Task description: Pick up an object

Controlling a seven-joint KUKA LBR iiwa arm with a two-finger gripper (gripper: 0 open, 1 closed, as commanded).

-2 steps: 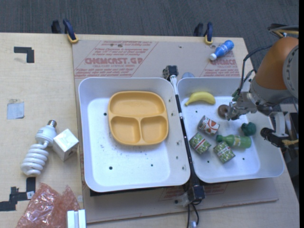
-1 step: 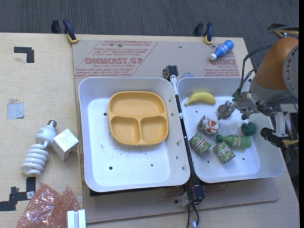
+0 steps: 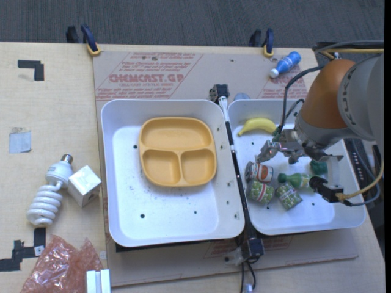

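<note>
Left bin (image 3: 122, 224): orange divided tray (image 3: 178, 151) | Right bin (image 3: 293, 221): banana (image 3: 257, 126), small cans (image 3: 261, 182), green bottle (image 3: 294, 179) | Gripper (image 3: 267, 153): above the cans, fingers spread, holding nothing | Bench: blue bottle (image 3: 285, 64), bulb (image 3: 49, 191), white cube (image 3: 84, 184)

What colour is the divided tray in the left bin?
The divided tray is yellow-orange, seen plainly in the camera view from above.

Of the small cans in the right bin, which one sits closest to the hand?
The red-and-white can, directly below the hand. The two green-patterned cans lie farther toward the bin's front edge.
</note>
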